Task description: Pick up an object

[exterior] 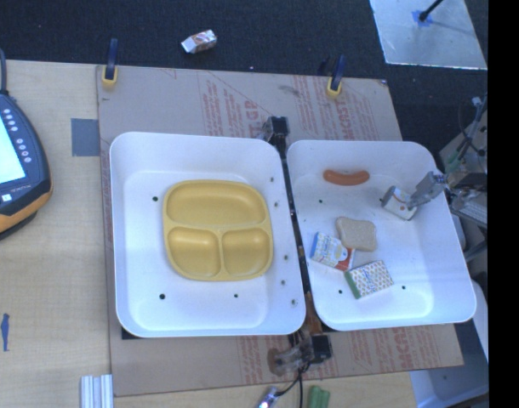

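Rt bin: hot dog (345, 176), bread slice (357, 233), blue-white carton (329, 250), green box (368, 279).

Occlusions and cut-offs
Arm (464, 177) cut off at right edge. Gripper (402, 204) too small to read. Pendant (13, 168) cropped at left edge; small carton (329, 250) print illegible.

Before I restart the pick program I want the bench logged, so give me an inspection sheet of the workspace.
Surface: cardboard sheet clamped to a wooden bench, bearing the left bin and right bin.
Job's things: in the right bin, a sausage, a bread slice, a small carton and a green patterned packet.
Clutter: yellow divided plate in the left bin.
Grippers: gripper low over the right bin's far right side, holding nothing.
Cables: nothing seen.
Surroundings: teach pendant at left; crumpled wrapper on the dark floor.
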